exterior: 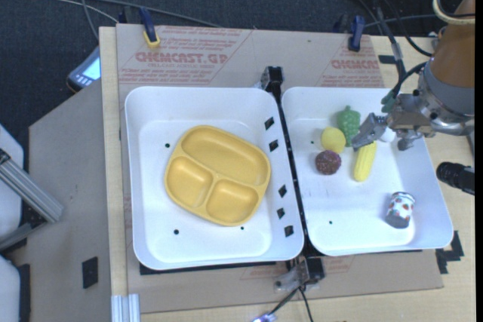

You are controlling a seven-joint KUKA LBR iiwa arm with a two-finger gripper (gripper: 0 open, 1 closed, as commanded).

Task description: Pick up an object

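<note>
The right bin (423, 234) holds several small toys. A green leafy piece (349, 119) lies at the back, with a yellow ball (333, 138) just in front of it. A dark red ball (327, 162) sits nearer the divider, and a yellow corn cob (364, 161) lies beside it. A grey and white lump with red spots (399, 209) rests near the front right corner. My gripper (386, 138) hangs over the back of this bin, just above and right of the corn cob. Its fingers stand apart, open, with nothing between them.
The left bin (143, 162) bears a yellow divided plate (217, 174). A black divider (283, 154) runs between the two bins. Clamps (150, 32) hold the cardboard at the back edge. Cables trail over the bench's back right.
</note>
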